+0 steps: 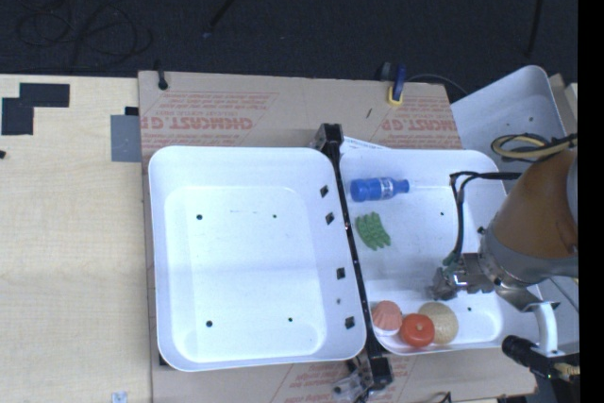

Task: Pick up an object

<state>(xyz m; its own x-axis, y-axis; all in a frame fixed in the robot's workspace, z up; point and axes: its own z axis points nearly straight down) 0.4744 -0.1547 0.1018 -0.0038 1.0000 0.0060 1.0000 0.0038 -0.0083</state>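
The right bin (415, 175) holds a blue bottle (378, 189) lying on its side near the back. A green bumpy object (372, 230) lies below it. At the bin's front edge sit a pink-and-white round thing (386, 316), a red tomato-like ball (416, 329) and a tan round object (440, 320). My gripper (455, 281) hangs low at the right side of this bin, just above and right of the tan object. The arm's orange band covers the wrist. Nothing shows between the fingers.
The left bin (245, 260) stands beside the right one, with a black divider rail (344, 241) between them. A black cable (460, 203) loops over the right bin near the arm. Cardboard lies under both bins.
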